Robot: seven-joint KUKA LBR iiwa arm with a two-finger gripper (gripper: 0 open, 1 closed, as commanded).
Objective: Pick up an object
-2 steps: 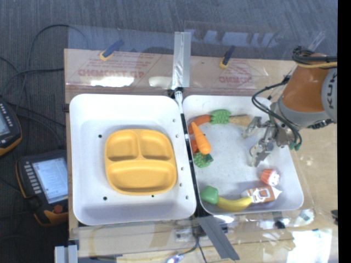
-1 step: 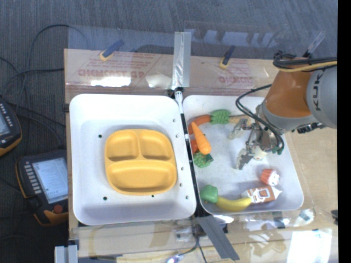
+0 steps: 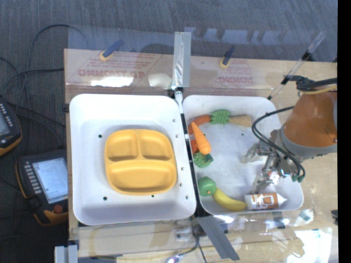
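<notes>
We take the yellow divided tray (image 3: 141,161) in the left bin (image 3: 82,147) as our landmark. To the tray's right, across the seam between the bins, lies the right bin (image 3: 230,104) with everything we could pick. Nearest the gripper (image 3: 269,174) we see a small white bottle (image 3: 265,200) with an orange label, lying on its side low in the right bin, well to the right of the tray and below its level; its long axis runs roughly left to right, and we cannot tell which end is the cap. Just left of it, toward the tray, a yellow banana (image 3: 229,201) lies slanted, its upper end up-left beside a green apple (image 3: 207,186), which sits close to the tray's lower right corner. Right of the tray's upper edge an orange carrot (image 3: 201,138) points up-left with its green top (image 3: 202,159) at the lower end, and a second carrot (image 3: 202,120) lies above it next to a leafy green piece (image 3: 220,116). The gripper hangs far to the right of the tray, above the bottle; we see metal parts and cables there, but we cannot tell how wide it is spread, and we see nothing gripped in it. The arm's orange band (image 3: 312,122) sits further right and higher.
</notes>
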